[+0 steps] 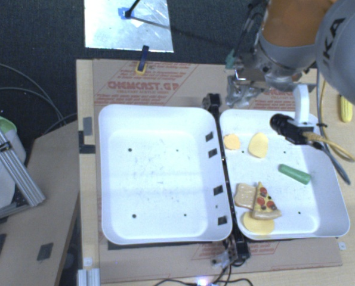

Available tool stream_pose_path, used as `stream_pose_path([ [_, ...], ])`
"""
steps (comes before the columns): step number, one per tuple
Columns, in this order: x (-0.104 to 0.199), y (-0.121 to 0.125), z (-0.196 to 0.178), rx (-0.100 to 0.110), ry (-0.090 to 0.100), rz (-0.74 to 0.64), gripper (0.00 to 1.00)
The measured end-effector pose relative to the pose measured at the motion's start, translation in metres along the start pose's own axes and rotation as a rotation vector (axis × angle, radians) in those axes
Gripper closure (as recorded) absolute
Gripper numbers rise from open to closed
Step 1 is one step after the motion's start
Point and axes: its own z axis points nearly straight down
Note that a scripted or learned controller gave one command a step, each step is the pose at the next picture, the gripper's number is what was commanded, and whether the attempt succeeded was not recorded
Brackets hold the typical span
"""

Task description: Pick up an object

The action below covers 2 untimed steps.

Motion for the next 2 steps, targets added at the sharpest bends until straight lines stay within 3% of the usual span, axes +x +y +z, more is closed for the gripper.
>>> stream_pose_path([
  [1, 0.061, -0.028, 0.010, 0.020, 0.002, -0.007, 1.00],
  [2, 0.042, -0.097, -0.132, 0.003, 0.006, -0.003, 1.00],
])
